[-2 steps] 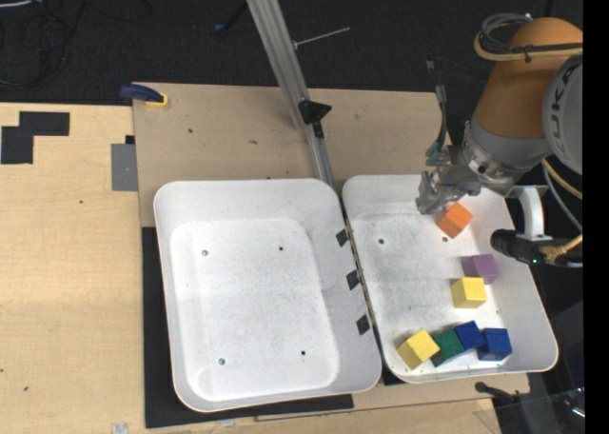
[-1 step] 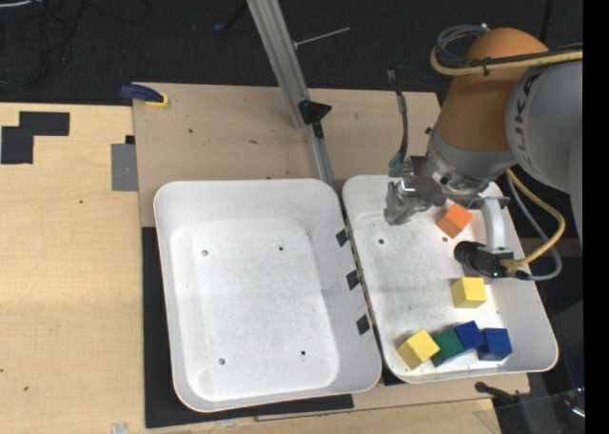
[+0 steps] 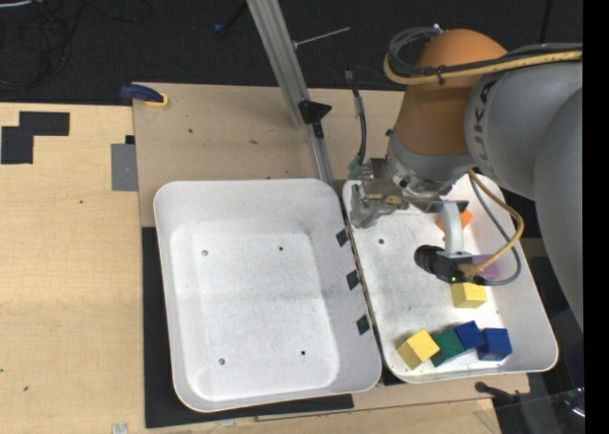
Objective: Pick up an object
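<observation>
My gripper hangs low over the far left corner of the right bin, close to the divide between the two bins. No object shows at its tip. Loose blocks lie towards the near right of this bin: a yellow block, another yellow block, a green block and two blue blocks. An orange piece and a purple piece sit partly hidden beside the wrist.
The left bin stands next to the right one. A slanted metal rail rises behind the bins, just left of the gripper. The bulky grey arm covers the right bin's far right side.
</observation>
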`<action>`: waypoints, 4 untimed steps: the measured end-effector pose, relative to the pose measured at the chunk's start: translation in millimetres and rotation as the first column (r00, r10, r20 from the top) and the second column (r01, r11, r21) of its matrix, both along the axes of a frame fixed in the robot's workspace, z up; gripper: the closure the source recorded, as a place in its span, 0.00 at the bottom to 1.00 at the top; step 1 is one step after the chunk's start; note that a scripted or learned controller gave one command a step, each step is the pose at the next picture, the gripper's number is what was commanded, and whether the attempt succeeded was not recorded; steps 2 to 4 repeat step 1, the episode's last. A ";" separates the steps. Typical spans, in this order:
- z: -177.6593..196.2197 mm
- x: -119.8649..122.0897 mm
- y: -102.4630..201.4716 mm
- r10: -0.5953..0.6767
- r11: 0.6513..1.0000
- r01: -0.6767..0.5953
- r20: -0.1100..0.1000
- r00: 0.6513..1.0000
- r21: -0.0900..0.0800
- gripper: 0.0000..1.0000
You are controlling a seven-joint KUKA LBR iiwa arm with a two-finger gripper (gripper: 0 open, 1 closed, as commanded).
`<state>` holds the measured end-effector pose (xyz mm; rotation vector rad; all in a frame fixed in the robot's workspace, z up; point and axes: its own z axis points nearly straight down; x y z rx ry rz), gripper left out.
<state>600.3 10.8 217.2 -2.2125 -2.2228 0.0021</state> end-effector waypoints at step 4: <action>6.7 -17.1 60.9 0.001 1.000 -0.001 -0.001 1.000 0.000 1.00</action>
